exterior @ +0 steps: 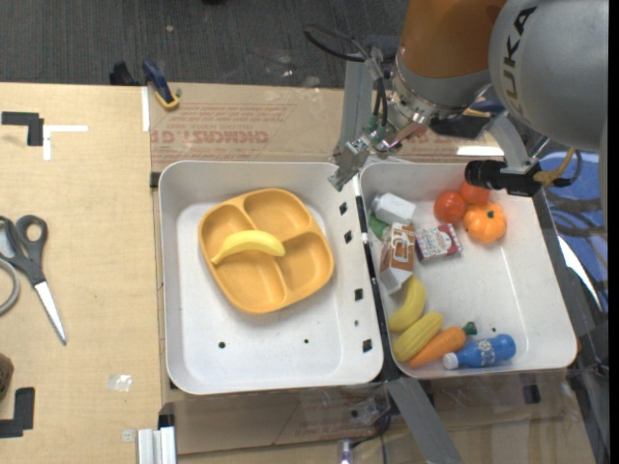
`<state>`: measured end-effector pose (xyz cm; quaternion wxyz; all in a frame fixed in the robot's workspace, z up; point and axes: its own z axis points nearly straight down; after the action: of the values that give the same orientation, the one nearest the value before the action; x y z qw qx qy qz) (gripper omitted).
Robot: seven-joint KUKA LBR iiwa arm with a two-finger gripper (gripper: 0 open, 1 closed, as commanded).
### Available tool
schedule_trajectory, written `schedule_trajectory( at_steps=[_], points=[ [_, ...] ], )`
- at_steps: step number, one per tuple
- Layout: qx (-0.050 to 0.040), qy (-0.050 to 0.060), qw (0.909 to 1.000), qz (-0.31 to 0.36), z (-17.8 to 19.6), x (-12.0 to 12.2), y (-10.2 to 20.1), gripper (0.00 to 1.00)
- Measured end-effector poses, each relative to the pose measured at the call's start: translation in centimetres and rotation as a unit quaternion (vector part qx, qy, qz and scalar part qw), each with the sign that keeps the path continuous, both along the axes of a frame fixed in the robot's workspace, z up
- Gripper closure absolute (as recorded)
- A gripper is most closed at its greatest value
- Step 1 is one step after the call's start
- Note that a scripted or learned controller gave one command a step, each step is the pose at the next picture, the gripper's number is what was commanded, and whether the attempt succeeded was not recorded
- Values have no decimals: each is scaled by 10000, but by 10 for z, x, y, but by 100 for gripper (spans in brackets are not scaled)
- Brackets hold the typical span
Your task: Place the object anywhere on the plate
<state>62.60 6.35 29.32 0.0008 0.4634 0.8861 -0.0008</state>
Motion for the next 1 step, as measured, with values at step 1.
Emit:
schedule_trajectory(
  at_steps=[1],
  points=[
    [-13, 1, 10000, 8, 8, 1, 0, 100]
  ],
)
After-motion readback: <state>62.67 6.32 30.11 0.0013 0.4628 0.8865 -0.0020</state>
